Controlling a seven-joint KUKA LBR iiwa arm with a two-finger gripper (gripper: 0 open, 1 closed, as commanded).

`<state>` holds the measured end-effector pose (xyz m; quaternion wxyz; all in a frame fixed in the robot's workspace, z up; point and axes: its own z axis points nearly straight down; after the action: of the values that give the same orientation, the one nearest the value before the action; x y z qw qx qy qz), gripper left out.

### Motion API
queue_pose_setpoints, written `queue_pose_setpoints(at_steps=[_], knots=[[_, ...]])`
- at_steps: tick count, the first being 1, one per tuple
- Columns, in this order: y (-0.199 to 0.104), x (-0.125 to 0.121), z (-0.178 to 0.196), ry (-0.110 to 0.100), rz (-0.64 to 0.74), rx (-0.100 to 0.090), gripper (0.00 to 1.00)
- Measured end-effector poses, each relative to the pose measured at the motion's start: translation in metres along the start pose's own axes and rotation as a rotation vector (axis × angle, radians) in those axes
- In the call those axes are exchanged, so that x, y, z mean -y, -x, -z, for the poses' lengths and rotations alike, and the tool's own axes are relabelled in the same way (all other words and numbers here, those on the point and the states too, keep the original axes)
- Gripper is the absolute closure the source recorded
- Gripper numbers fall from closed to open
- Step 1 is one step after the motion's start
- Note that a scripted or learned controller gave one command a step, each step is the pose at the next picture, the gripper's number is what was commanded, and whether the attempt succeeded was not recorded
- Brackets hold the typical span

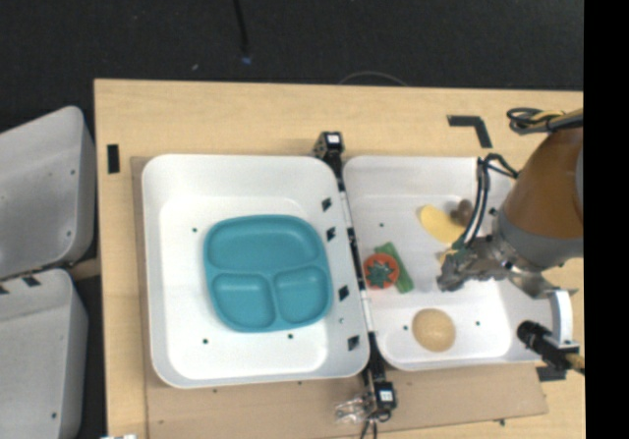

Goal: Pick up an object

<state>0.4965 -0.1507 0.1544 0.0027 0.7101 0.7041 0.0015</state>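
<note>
Holding teal tray: left bin

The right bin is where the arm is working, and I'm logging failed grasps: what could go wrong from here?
1. The gripper sits low between the yellow piece, the red and green toy and the tan ball, so it may close on bare floor.
2. The ball is round and could roll away if nudged.
3. The toy lies near the bin's left wall, which could block a finger.

Open floor around tan ball
</note>
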Motion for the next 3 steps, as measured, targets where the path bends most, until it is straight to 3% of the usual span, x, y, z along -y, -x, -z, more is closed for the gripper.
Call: queue_pose_setpoints(at_steps=[1, 2, 3], knots=[[0.01, -0.001, 0.047, 0.0, 0.001, 0.0, 1.0], [0.011, -0.003, 0.07, -0.001, 0.01, 0.0, 1.0], [-0.032, -0.031, 0.073, -0.003, 0.015, -0.002, 1.0]])
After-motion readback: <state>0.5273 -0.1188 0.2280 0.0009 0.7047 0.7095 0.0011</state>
